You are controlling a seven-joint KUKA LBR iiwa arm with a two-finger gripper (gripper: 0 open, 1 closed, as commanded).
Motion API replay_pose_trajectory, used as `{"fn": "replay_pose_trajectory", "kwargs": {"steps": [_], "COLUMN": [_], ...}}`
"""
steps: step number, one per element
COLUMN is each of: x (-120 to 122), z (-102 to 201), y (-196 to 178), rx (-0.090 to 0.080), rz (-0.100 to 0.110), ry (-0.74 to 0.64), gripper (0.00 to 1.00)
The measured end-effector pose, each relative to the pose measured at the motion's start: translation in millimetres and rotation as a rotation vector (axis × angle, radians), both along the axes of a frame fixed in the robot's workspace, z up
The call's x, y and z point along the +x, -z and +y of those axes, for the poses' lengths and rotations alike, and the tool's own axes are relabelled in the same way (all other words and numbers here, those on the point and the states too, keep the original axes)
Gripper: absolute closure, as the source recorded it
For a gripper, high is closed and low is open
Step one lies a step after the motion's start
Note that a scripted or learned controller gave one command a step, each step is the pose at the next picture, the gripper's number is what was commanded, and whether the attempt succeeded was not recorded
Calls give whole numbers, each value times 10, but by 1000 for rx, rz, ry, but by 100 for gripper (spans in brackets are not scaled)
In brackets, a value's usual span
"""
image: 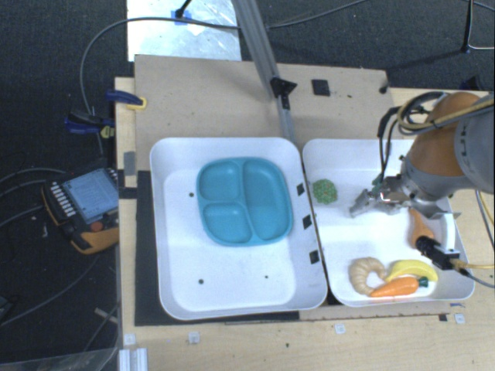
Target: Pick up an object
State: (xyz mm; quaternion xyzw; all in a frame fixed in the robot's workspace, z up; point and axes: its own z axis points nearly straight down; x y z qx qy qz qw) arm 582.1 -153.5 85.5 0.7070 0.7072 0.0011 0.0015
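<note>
My gripper [370, 201] hangs over the middle of the right bin [348, 157], reaching in from the right below the arm's orange band. A green ball-like object [324, 191] lies to its left, a short gap away. Near the bin's front edge, a pale croissant-shaped piece [365, 272], a yellow banana [413, 268] and an orange carrot [395, 287] lie together. A further orange piece [421, 226] lies beside the wrist at the right, partly hidden by the arm. Nothing visibly hangs from the gripper.
The left bin [174, 246] holds a blue divided plate [244, 200]. A grey pole [259, 45] slants over the board behind the bins. Cables loop around the arm at the right. A handheld device [83, 207] and clamps lie left of the bench.
</note>
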Motion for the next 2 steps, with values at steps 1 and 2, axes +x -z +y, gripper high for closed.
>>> {"fn": "replay_pose_trajectory", "kwargs": {"steps": [1, 2], "x": [24, 116], "z": [-1, 31], "y": [-137, -612], "rx": [-1, -1], "rz": [-8, -2], "ry": [-1, -5], "gripper": [100, 100]}}
